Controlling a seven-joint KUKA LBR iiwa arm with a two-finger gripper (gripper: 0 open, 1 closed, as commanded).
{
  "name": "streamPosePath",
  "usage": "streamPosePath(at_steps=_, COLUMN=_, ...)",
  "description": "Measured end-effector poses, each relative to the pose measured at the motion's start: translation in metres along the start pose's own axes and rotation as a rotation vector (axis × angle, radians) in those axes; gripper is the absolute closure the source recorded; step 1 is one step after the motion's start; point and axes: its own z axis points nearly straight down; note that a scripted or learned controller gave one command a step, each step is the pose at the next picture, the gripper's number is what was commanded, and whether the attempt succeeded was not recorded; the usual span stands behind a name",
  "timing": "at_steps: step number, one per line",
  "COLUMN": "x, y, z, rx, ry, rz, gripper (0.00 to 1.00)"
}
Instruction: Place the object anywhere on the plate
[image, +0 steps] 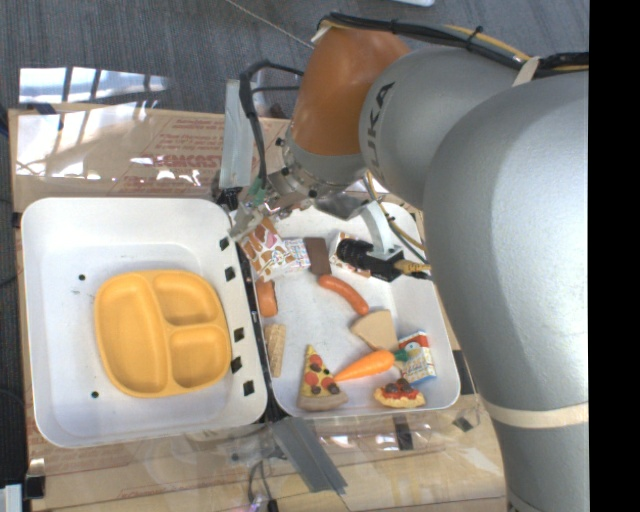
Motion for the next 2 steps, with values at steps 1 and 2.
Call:
streamPosePath(at_steps=1, x=0.1148, y=-0.0337, z=0.0674, rx=0.002, ry=0.002, rz=0.152, gripper=1.0)
streamPosePath(at_steps=2, x=0.1111, y=-0.0334, z=0.0654, rx=-0.002, ry=-0.001, rz=0.156, gripper=0.0)
